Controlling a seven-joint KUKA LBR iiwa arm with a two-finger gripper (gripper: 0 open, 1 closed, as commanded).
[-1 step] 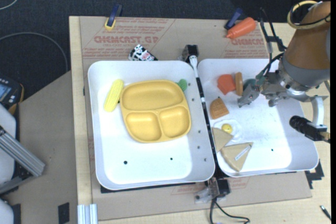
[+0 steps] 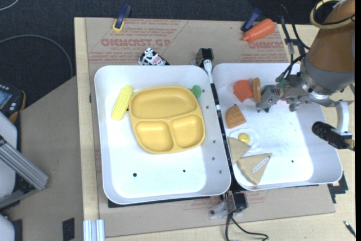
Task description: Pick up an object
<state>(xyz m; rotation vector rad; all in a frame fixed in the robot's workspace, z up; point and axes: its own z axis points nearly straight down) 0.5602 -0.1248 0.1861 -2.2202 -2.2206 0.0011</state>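
My gripper hangs low over the upper middle of the right bin, the grey arm reaching in from the right. Just left of it lie a red-orange toy piece and a tan disc standing on edge; the gripper is beside the disc and I see nothing held. Below them sit a brown bread-like piece, a small yellow item and a tan sandwich wedge.
The left bin holds a yellow divided plate, a corn cob and a small green piece. On the bench behind the bins lie an orange clamp, a yellow-blue clamp and a black-and-white toy.
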